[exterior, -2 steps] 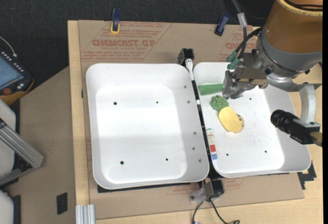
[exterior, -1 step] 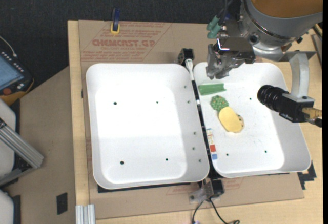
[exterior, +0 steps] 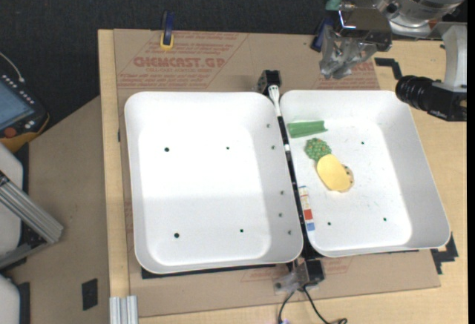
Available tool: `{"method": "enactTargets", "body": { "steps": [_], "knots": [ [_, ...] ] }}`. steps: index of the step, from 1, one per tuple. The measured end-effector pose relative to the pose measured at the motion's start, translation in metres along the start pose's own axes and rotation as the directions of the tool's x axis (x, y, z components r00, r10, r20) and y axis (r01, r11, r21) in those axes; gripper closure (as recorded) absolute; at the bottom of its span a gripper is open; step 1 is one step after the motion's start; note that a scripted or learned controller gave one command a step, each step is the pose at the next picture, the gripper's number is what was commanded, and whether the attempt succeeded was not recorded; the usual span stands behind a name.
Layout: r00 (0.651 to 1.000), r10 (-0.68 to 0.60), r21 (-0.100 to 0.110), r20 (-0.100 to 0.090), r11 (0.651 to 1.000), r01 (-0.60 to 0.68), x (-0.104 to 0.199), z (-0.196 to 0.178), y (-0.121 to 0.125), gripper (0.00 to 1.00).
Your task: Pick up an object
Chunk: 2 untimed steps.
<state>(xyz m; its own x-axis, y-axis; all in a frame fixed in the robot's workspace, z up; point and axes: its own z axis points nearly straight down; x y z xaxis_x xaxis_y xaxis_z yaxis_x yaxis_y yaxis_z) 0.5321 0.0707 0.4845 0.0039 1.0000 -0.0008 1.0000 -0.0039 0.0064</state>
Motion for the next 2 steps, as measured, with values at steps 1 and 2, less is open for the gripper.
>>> {"method": "enactTargets", "body": {
  "steps": [1, 2],
  "knots": [
    [1.000, -0.005, -0.002, -0.001, 1.000, 0.005, 0.006, -0.054, 0.009, 1.00],
    [1.000, -0.011, 0.016, 0.000, 1.000, 0.011, 0.073, 0.017, 0.022, 1.00]
  ]
}}
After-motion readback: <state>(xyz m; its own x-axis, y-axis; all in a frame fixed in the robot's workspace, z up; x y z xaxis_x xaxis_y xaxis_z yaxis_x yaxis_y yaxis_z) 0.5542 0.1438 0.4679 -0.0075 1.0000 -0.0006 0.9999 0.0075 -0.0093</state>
